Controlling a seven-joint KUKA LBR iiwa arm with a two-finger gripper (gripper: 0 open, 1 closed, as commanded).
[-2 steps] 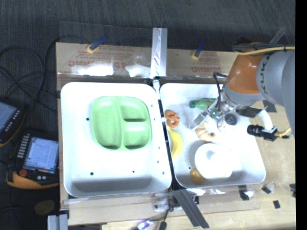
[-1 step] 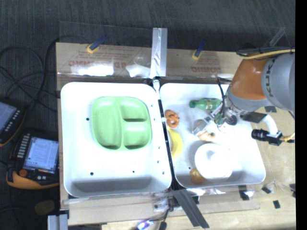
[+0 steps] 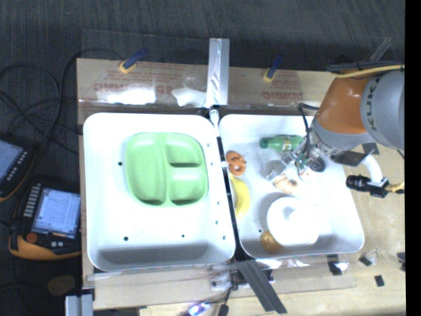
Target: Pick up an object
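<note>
Green bottle lying flat, long axis left-right.

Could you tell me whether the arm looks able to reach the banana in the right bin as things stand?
Probably yes. The banana lies uncovered against the right bin's left wall, and the gripper hovers in that same bin. The wall beside it and the white bowl nearby may crowd the fingers.

Floor: dark grey carpet, fine ribbed weave | Bench: wooden board under clear plastic sheet, held by blue-and-yellow clamps at far edge | Left side: black cables trailing over carpet, handheld control tablet with lit screen | Light: even, overhead, soft shadows
</note>
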